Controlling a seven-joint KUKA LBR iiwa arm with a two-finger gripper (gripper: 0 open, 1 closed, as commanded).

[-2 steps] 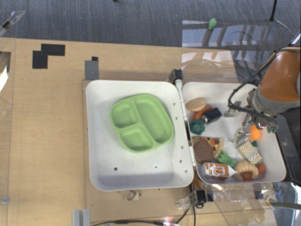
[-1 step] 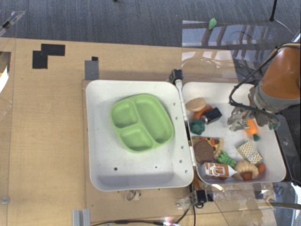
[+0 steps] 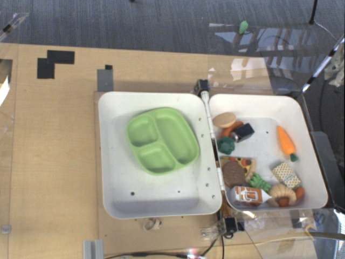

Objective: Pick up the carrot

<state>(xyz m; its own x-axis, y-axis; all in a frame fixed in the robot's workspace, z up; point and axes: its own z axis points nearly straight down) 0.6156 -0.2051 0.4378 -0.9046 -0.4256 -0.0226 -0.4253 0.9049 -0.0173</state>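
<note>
Two shallow white bins sit side by side on the wooden worktop [image 3: 48, 161], seen from the fixed camera above at a slant. The left bin [image 3: 116, 198] carries a green divided plate [image 3: 161, 139] with three compartments, none of them filled. The right bin [image 3: 302, 117] carries the toy foods. The carrot [image 3: 285, 141] lies toward that bin's right wall, orange body pointing up the frame and its small green top toward the lower right, flat on bare white floor and well apart from its neighbours. Along the bin's left side cluster a tan bread roll [image 3: 225, 119], a black block [image 3: 244, 131] and a dark green piece [image 3: 226, 144]. Below them are a brown round cookie [image 3: 233, 172] touching a pizza slice [image 3: 248, 166], then a small carton [image 3: 249, 196] and a croissant [image 3: 284, 194] against the near wall. A checkered cracker [image 3: 283, 171] rests just below the carrot's leafy end, close but not touching.

The state of the jaws cannot be told, nor can any hold on an object. Judged from this layout, the task stands at its opening step: the carrot is untouched and the approach is not yet made. The next move calls for reaching in from the right, descending over the carrot's middle with the jaws set across its narrow width, clear of the bin wall and the cracker.
</note>
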